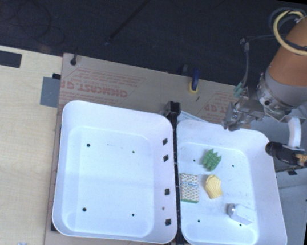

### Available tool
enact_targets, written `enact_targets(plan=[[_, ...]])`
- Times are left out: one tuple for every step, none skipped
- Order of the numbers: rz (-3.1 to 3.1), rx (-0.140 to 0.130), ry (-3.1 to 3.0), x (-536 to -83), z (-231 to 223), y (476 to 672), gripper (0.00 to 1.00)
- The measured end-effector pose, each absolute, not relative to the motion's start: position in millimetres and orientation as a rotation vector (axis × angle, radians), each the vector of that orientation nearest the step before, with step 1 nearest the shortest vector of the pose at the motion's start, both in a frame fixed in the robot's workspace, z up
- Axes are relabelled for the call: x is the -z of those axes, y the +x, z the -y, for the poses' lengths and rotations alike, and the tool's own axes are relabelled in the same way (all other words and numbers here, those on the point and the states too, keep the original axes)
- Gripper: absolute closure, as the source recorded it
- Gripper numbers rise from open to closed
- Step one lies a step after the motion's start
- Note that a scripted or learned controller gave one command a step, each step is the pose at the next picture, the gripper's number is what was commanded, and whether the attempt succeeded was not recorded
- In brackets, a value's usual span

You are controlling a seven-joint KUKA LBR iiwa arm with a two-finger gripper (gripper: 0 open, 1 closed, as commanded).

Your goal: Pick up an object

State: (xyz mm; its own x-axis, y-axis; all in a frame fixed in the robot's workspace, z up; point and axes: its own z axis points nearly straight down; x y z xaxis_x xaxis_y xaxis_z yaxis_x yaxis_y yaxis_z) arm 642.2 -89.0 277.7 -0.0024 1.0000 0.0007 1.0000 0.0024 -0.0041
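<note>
While my arm [298, 55] reaches in from the right side of the camera view, my end effector [233, 123] hangs over the far rim of the right bin [276, 225], near that bin's far left corner; its jaw state cannot be told from this view, and nothing can be seen between the fingers. Four objects lie on the floor of the right bin: a green knobbly object [212, 159] sits nearest the end effector, toward the far middle of the bin; a yellow object [213, 187] lies just in front of the green one; a flat patterned packet [189, 187] lies just beside the yellow object, close to the bin's left wall; a small grey object [238, 213] rests well apart from the packet, toward the near right of the bin. All four are apart from the end effector. The left bin [70, 135] stands touching the right bin along a row of black clips [166, 191]; both rest on a cardboard sheet [124, 85] laid on the worktop [4, 153].
</note>
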Motion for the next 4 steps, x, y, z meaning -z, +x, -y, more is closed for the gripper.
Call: enact_targets(plan=[[2.209,-0.012,-2.228,-244,180,589.0,1.00],[2.209,-0.011,-2.221,-194,216,524.0,1.00],[2.234,0.011,-2.232,-377,215,524.7,1.00],[2.214,-0.005,-2.220,-328,213,473.4,1.00]])
